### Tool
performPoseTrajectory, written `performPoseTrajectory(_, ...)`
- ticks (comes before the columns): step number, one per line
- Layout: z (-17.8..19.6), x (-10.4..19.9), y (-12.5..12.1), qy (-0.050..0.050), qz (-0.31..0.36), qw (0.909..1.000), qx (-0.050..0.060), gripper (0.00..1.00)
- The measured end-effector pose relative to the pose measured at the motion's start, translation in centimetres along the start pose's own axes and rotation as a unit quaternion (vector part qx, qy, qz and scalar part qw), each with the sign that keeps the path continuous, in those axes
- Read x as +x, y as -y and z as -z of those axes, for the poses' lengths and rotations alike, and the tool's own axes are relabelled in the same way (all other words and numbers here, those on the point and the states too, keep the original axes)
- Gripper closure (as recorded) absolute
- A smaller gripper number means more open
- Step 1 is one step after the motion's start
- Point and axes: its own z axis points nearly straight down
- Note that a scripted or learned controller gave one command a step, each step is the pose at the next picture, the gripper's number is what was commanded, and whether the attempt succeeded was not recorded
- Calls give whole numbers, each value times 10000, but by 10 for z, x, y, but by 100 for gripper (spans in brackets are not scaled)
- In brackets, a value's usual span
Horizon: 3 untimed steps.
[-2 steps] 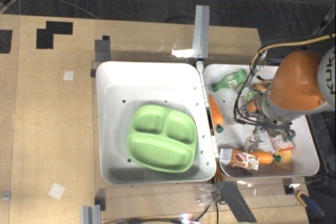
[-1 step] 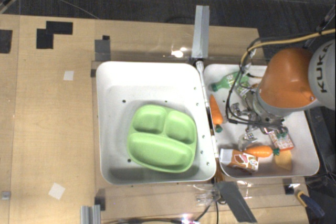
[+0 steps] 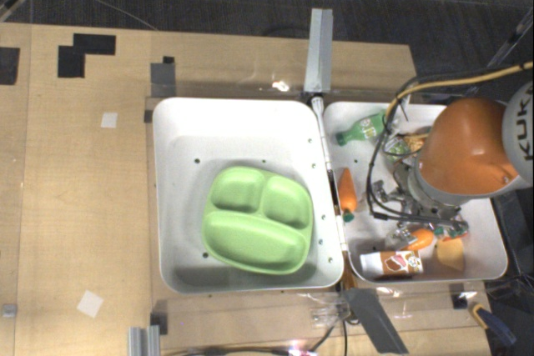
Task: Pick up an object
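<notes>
At the near edge of the right-hand shallow white bin, a white packet with a brown and red label lies on its side along the near wall. Just beside it, toward the bin's near right corner, sits a rounded yellow-orange lump. Between them and slightly farther back, a small bright orange piece lies right under the gripper. It looks very close to the gripper, but contact cannot be made out.

The gripper hangs low over the near half of this bin, beneath the grey arm with its orange band and a loop of black cable. Whether it is open or closed cannot be told, because the wrist and cables hide its working end, and nothing can be seen held in it.

Farther back, a slim orange carrot-shaped item lies against the bin's left wall. A green plastic bottle lies on its side in the far left corner.

In the left-hand shallow white bin, a pale green plastic plate with three compartments rests toward the near right corner, well apart from the far wall.

Both bins sit on the light wooden bench. A grey metal post stands at the far edge between them.
</notes>
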Motion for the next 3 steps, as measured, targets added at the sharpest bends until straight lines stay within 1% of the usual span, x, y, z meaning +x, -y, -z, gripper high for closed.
performPoseTrajectory(1,12,-4,-1,20,35,10000,2,100)
performPoseTrajectory(2,171,-66,81,-75,856,9963,-59,100)
performPoseTrajectory(3,174,-110,20,-109,568,9983,-108,100)
